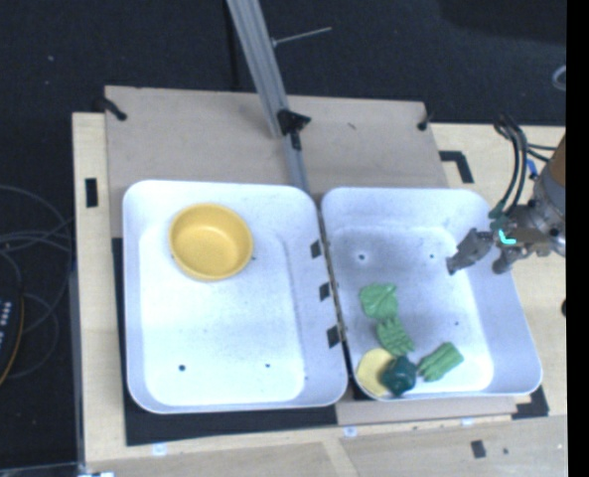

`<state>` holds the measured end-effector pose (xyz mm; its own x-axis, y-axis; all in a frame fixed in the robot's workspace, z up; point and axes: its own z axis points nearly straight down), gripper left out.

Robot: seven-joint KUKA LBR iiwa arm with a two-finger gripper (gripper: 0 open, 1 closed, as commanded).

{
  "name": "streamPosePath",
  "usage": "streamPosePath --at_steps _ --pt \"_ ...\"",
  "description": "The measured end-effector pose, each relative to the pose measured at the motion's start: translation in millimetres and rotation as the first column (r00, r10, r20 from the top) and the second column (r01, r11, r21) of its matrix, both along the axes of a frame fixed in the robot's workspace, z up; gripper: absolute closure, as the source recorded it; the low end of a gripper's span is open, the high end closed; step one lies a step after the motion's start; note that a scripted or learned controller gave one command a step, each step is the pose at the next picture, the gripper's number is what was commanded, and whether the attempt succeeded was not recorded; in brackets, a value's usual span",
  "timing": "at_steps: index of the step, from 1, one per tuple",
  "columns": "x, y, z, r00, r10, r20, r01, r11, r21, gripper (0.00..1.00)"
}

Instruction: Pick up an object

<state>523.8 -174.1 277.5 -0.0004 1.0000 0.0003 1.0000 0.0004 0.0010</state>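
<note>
Well, nothing picked up yet — the gripper (pixel 483 253) hangs over the right bin's (pixel 423 212) far right edge, fingers spread apart and holding nothing.

Down at that bin's near edge sits the cluster to choose from: a light green piece (pixel 377 299), a leafy green one (pixel 394 336), a green chunk (pixel 439 361), a dark teal lump (pixel 400 376) on a yellow piece (pixel 371 370). Over in the left bin (pixel 224 366), a yellow bowl (pixel 211 241) rests near the far left corner. Reach, descent and grasp all remain.

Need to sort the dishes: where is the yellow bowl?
The yellow bowl sits in the left bin, in its upper-left part, apart from the green pieces in the right bin.
</note>
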Motion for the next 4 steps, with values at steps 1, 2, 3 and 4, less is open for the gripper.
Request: streamPosePath --at_steps 1,2,3,4 --pt "0.0 0.0 0.0 1.0 0.0 0.0 0.0 1.0 0.0 0.0" --pt "2.4 0.2 -62.0 1.0 -0.001 -0.006 0.001 1.0 0.0 0.0" --pt "-1.4 8.3 -119.6 1.0 -0.001 -0.006 0.001 1.0 0.0 0.0" --pt "-2.6 7.9 -171.6 1.0 -0.001 -0.005 0.001 1.0 0.0 0.0"
